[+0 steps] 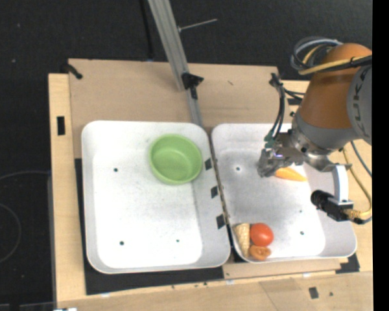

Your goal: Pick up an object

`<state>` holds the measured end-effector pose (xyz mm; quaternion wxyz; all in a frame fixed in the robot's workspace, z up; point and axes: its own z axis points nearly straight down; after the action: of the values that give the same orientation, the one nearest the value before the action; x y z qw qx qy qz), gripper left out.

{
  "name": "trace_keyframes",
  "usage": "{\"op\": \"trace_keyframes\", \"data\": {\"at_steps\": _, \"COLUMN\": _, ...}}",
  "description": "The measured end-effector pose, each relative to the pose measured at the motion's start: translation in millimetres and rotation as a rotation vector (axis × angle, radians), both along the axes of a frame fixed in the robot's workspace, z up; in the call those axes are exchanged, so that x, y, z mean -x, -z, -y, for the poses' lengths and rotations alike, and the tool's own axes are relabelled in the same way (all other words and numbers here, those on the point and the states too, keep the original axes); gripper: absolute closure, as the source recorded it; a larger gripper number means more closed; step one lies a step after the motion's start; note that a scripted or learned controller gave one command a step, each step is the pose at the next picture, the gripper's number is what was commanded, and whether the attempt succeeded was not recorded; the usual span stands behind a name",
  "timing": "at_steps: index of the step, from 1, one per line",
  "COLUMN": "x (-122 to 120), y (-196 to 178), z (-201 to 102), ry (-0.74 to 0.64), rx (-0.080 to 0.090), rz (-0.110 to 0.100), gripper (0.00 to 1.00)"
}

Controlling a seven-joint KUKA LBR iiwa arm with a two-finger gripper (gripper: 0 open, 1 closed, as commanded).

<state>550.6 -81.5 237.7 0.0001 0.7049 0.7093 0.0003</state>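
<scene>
Gripper low over the right bin, its opening indiscernible; an orange object lies just beside it, arm-side. Approach step, apparently; next, centring over the object and closing.

Lying side by side on a tan bench and nearly touching along the middle seam: a left bin and a right bin, both shallow, white and speckled. Sitting upright in the left bin's far right part, a green bowl. Crowding the right bin's near left corner, a red tomato touching a pale cone-shaped piece and a small orange-brown piece. Slanting down from the top edge to the seam, a grey metal post, with black clips dotting the seam.
</scene>
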Motion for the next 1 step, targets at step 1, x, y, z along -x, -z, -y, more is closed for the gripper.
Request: {"op": "trace_keyframes", "data": {"at_steps": 1, "x": 6.0, "y": 6.1, "z": -45.5, "ry": 0.0, "rx": 0.0, "rz": 0.0, "gripper": 1.0}}
